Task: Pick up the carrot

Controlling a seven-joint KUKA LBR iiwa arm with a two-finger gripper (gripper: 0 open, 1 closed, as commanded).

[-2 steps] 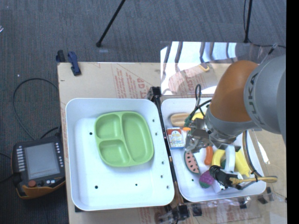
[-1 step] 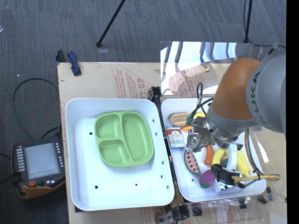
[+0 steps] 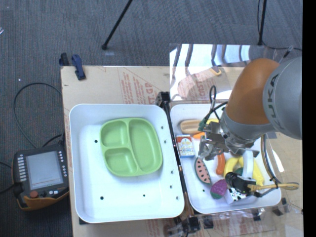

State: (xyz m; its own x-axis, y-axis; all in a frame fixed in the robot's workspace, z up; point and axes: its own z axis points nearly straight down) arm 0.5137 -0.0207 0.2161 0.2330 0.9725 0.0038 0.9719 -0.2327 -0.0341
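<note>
Hovering over the right bin (image 3: 197,204), the gripper (image 3: 213,149) stood just above the carrot (image 3: 220,164), whose long axis ran toward the near edge; finger state could not be told.

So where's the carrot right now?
In the right bin, the carrot lies just under the gripper, between the watermelon slice and the banana.

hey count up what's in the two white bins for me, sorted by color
Green: 1, divided plate
Orange: 1, carrot
Yellow: 1, banana
Purple: 1, round fruit
Red: 1, watermelon slice
Tan: 1, bread roll
White and red: 1, carton
Total: 7
</note>
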